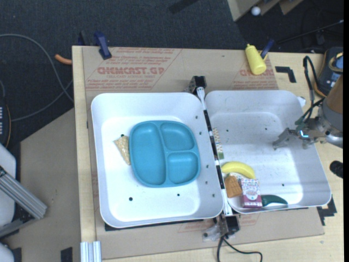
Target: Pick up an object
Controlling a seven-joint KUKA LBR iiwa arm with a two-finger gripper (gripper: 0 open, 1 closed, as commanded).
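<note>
In the right bin (256, 111) a yellow banana (238, 169) lies near the front left corner. Beside it are a brown cracker-like piece (233, 186), a small white and pink packet (251, 193) and a teal item (275, 202). My gripper (288, 137) hangs over the right side of this bin, well right of and behind the banana, with nothing seen in it. The left bin (109, 113) holds a blue divided plate (163, 152) with a tan wedge (123, 147) at its left edge.
A yellow bottle-like object (254, 59) and a blue clamp (102, 46) sit on the cardboard-covered bench behind the bins. A black divider (207, 125) runs between the two bins. Cables hang near the arm at the right edge.
</note>
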